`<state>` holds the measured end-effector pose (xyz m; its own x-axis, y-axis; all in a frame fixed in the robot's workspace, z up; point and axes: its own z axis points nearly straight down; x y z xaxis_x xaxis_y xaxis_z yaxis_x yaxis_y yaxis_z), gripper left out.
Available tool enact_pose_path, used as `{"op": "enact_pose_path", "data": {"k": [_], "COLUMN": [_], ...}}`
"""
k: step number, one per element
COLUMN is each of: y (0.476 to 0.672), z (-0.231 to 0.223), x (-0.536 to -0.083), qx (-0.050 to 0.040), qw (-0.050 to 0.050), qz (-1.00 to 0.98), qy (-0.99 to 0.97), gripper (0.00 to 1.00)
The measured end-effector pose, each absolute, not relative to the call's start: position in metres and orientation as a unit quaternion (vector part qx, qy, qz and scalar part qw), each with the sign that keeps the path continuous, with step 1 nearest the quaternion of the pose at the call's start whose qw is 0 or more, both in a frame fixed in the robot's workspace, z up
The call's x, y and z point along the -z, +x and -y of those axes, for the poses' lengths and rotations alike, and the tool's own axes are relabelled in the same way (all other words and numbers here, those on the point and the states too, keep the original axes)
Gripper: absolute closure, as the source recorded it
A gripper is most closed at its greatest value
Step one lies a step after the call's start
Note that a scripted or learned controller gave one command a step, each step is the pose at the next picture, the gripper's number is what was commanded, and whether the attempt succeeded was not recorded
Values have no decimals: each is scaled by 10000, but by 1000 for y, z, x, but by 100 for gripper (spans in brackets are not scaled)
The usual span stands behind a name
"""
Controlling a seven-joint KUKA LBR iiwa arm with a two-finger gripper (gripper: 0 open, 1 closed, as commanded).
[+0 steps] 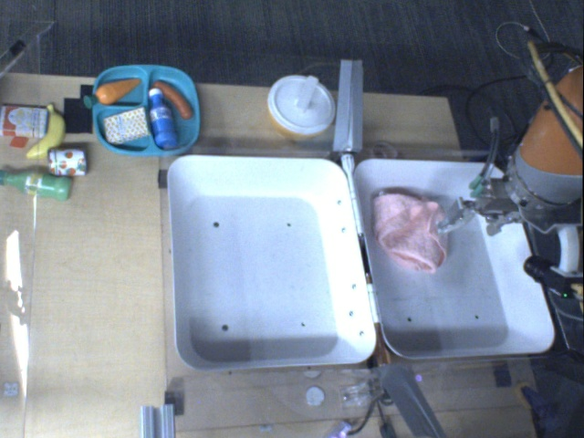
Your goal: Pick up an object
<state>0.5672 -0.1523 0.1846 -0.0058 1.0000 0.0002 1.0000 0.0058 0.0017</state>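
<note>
While the fingers at the arm's tip are too small and blurred to tell apart, so that I cannot tell how they stand, the gripper [453,219] sits low in the right bin [525,331], its tip touching or just beside the right edge of a crumpled pink cloth [408,231]; the cloth lies in the upper left part of that bin, near the divider between the bins; the left bin [260,245] sits alongside; beyond the bins on the bench stand a white lidded cup [301,105] and a blue divided tray [146,109] with toy food, with a banana [47,131] further left
</note>
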Motion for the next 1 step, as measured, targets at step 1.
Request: {"op": "enact_pose_path", "data": {"k": [1], "y": [587], "z": [151], "x": [-96], "qx": [-20], "qw": [31], "qz": [-7747], "qy": [6323], "gripper": [0]}}
